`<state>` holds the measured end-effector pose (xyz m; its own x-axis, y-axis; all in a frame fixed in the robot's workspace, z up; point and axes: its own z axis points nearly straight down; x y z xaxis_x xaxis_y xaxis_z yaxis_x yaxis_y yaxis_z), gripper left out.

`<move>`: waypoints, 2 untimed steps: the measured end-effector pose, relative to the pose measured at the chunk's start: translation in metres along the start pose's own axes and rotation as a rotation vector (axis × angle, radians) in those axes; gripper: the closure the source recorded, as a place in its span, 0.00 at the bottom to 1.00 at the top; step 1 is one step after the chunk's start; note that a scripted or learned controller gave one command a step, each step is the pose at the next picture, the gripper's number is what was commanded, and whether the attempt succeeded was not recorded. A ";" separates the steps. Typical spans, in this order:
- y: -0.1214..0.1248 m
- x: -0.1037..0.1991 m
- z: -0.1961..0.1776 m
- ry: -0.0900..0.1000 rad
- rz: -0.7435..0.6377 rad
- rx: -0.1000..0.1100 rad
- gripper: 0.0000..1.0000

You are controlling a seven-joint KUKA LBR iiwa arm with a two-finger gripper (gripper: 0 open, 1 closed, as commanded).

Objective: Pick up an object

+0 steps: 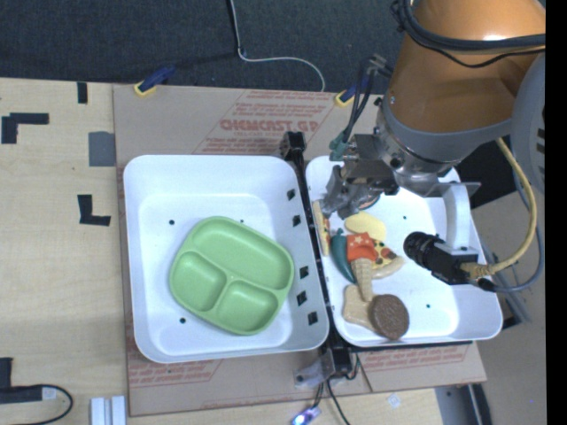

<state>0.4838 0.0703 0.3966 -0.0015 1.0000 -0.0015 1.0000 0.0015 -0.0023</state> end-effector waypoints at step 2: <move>0.000 0.073 0.007 0.000 -0.003 0.001 1.00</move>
